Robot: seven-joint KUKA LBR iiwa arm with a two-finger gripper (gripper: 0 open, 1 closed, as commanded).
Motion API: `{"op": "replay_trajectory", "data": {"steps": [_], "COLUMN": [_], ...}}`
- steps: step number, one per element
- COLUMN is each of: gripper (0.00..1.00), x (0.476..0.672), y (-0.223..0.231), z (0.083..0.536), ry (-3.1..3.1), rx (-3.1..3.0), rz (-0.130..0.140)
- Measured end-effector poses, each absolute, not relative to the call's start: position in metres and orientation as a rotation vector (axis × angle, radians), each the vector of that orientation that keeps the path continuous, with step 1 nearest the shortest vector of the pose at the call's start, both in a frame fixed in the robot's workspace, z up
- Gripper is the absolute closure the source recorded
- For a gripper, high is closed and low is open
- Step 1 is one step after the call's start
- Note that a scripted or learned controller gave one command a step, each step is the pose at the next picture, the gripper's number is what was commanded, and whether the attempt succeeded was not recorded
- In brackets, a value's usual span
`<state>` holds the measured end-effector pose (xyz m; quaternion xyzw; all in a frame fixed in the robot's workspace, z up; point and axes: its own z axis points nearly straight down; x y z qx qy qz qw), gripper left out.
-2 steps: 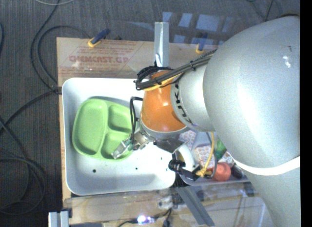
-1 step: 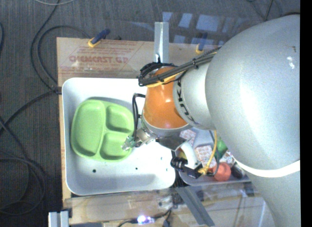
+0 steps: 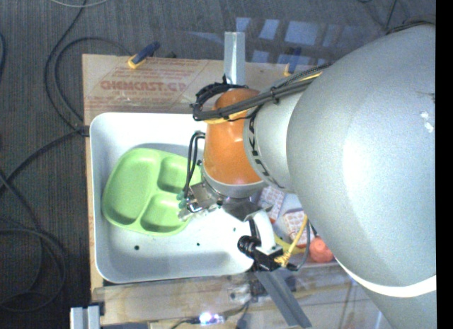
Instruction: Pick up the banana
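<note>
Gripper (image 3: 190, 206) at frame centre hangs over green tray (image 3: 134, 189); finger state cannot be told; banana unseen, likely elsewhere.

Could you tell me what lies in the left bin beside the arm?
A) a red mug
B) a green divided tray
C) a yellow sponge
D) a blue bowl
B: a green tray with several compartments rests in the left bin, just left of the arm's orange band.

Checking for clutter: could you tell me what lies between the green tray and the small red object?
In the camera view, the arm's orange-banded wrist and a black-and-white fitting separate the green tray from the red object.
</note>
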<state>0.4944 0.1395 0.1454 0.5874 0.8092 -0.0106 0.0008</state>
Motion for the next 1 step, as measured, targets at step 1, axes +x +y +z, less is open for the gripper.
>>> {"op": "replay_trajectory", "data": {"steps": [1], "gripper": [1.0], "x": [0.4862], "y": [0.1405], "z": [0.0906], "ry": [2.127], "rx": [2.305], "rz": [0.006]}}
